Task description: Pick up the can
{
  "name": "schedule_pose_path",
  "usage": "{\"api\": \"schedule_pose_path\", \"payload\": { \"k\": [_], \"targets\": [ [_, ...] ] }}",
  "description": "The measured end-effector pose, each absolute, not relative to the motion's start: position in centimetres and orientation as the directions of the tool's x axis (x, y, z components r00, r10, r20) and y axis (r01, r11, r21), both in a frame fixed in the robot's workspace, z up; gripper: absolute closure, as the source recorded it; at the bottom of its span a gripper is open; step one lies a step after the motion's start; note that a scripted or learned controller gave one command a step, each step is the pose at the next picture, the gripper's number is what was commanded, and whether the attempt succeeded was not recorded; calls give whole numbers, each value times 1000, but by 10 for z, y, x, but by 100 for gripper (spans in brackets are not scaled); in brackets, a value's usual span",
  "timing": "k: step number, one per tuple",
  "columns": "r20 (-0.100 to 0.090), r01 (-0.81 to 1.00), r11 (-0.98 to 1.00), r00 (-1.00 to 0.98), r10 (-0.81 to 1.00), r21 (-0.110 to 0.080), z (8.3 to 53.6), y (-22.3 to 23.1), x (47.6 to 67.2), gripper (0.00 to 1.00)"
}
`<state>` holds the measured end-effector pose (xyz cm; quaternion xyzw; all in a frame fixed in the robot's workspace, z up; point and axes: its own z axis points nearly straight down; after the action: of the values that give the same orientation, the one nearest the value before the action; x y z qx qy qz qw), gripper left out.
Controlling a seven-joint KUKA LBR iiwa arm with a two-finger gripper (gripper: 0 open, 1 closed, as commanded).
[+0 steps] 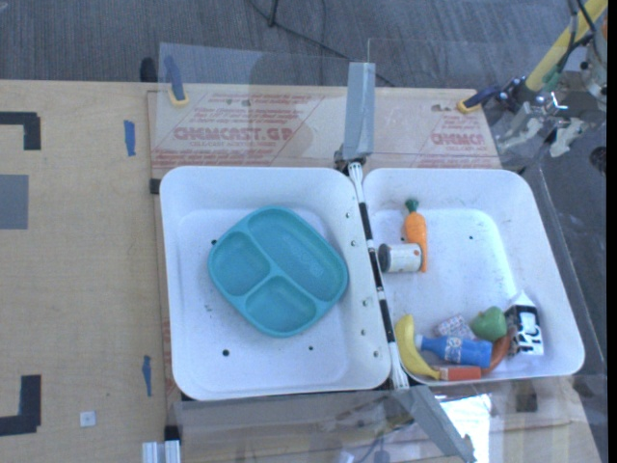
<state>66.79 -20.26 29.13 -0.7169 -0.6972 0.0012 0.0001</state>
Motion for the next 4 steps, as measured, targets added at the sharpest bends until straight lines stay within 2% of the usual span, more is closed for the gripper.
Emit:
{"api": "schedule_pose_path", "payload": {
  "k": [1,2,3,4],
  "targets": [
    [0,994,-111,111,994,-8,166,-160,666,0],
    [-2,989,-147,147,989,-3,422,-139,668,0],
    [-2,979,-201,201,980,-7,298,-134,607,0],
    [1,1000,9,-9,1000,-4,92,-164,664,0]
  ]
}}
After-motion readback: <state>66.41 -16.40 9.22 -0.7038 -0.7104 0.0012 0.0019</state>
